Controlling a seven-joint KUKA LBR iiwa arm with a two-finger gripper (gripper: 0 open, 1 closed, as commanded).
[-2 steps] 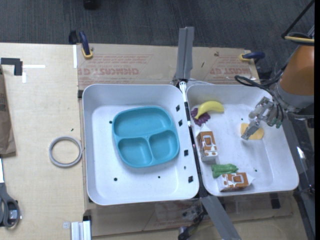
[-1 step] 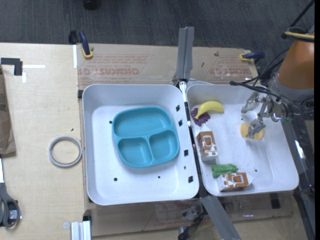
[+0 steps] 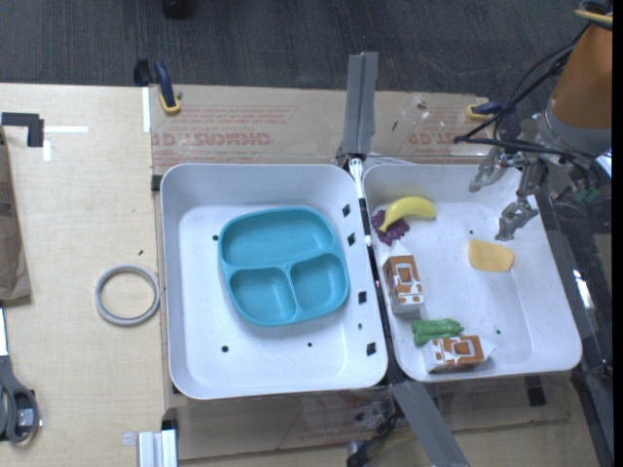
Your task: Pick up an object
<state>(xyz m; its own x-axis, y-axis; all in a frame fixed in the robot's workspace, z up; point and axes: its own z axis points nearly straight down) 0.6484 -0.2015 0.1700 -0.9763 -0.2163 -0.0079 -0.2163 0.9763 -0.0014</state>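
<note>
gripper [image 3: 513, 217]: you cannot tell its opening; nothing seen held | target: yellow-orange piece [image 3: 490, 257] just below it | handling: looks light, rounded, maybe slippery; grip across its middle

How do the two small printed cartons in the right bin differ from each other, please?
The upper carton lies lengthwise along the bin's left wall; the lower carton lies crosswise near the front edge. The lower carton touches the green toy; the upper carton lies just above that toy. Both are white with orange-brown print and lie in the right bin.
</note>
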